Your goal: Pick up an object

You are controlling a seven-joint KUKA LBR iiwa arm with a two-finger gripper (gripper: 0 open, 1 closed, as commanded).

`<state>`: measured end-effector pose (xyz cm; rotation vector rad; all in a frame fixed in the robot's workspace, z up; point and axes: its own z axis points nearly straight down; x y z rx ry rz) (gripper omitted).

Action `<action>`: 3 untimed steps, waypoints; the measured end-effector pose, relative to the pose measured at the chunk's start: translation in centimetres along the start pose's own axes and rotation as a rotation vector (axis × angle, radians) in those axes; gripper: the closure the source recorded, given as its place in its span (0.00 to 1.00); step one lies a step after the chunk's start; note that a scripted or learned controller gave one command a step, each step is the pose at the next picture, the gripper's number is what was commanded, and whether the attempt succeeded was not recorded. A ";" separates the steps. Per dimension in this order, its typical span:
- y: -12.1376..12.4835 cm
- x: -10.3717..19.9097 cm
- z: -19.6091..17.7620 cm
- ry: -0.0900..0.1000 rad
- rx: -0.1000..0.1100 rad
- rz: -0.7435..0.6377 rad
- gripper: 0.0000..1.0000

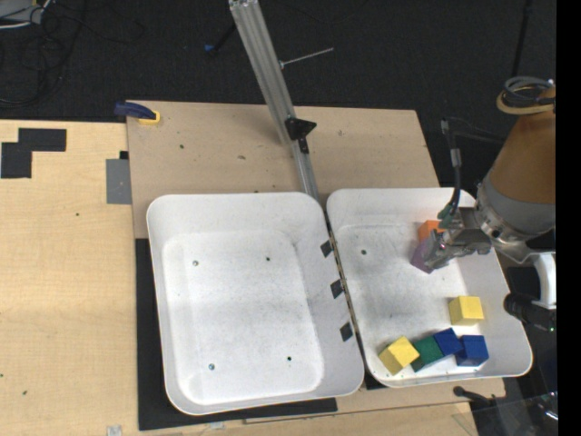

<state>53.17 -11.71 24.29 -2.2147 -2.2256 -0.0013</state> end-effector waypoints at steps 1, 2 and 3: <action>1.7 5.2 -0.7 0.000 0.001 -0.001 1.00; 2.8 11.0 -0.1 0.000 0.002 0.000 1.00; 4.4 15.8 -0.4 0.000 0.001 0.001 1.00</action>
